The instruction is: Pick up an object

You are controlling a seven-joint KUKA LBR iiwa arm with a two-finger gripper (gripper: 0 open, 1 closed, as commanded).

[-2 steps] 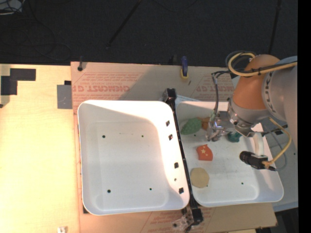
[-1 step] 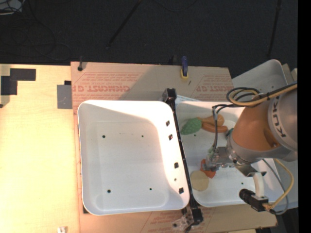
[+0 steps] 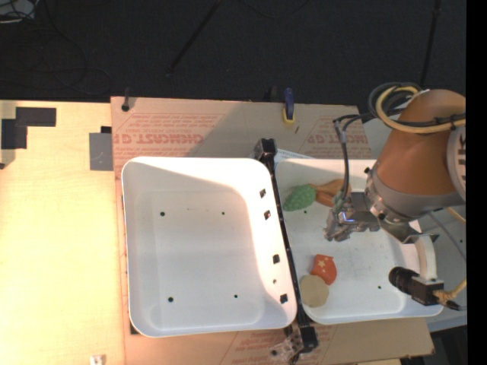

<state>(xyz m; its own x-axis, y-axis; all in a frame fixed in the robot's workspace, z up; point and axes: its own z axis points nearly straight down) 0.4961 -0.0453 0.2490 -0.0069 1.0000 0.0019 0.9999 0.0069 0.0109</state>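
In the right bin (image 3: 370,311), several small things lie near the left side. A green lumpy object (image 3: 300,197) sits at the back next to an orange piece (image 3: 328,193). A red object (image 3: 324,267) and a beige round disc (image 3: 313,290) lie close together toward the front. My gripper (image 3: 337,229) hangs over the middle of this bin, right of the green object and above the red one. Nothing shows between its tips.
The left bin (image 3: 199,319) stands beside the right one, with a black divider (image 3: 275,226) between them. Both rest on a cardboard sheet (image 3: 190,131) on the pale wooden bench (image 3: 53,242). The arm's orange band (image 3: 415,154) covers the right bin's far right corner.
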